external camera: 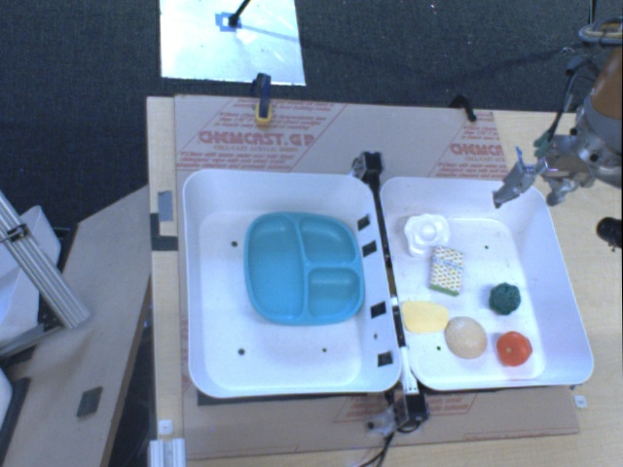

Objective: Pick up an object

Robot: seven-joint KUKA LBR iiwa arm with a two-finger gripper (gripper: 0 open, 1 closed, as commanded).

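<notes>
The right bin [568, 305] holds several small objects: a white flower-shaped piece [426, 232], a checkered green-and-white block [447, 269], a dark green ball [504, 298], a flat yellow piece [424, 316], a tan egg [466, 338] and a red tomato [514, 348]. My gripper [532, 195] hangs above the far right corner of that bin, well clear of all of them. Its fingers are open, with nothing between them.
The left bin [200, 261] holds a blue divided plate [302, 268]. A black divider [382, 261] runs between the two bins. Clamps [263, 100] hold the board at the back. A metal frame [34, 266] stands at the left.
</notes>
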